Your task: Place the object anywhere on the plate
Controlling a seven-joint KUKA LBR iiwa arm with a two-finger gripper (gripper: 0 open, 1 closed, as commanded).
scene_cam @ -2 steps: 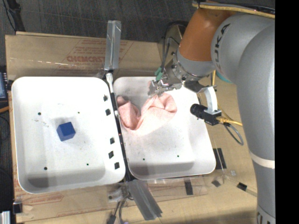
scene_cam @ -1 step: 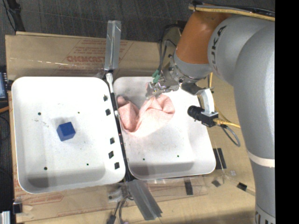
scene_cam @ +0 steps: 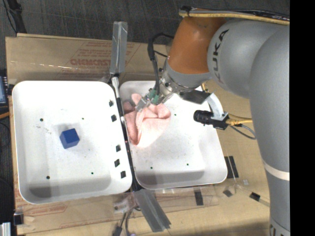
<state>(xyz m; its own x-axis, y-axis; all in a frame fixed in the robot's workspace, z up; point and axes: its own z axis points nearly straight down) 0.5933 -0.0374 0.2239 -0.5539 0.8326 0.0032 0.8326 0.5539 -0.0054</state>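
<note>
Over right bin (scene_cam: 211,156): gripper (scene_cam: 150,100) touching pink cloth (scene_cam: 146,121).
Grip: cannot tell.
Technique: pinching one fold firmly, lifting straight.

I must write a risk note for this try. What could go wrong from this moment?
1. The gripper sits at the top edge of the pink cloth. Soft cloth may slip or drag instead of lifting.
2. The cloth lies against the left wall of the right bin, near the divider, so the arm could hit that wall.
3. I see no plate. The left bin holds a blue cube, so the place target is unclear.
</note>
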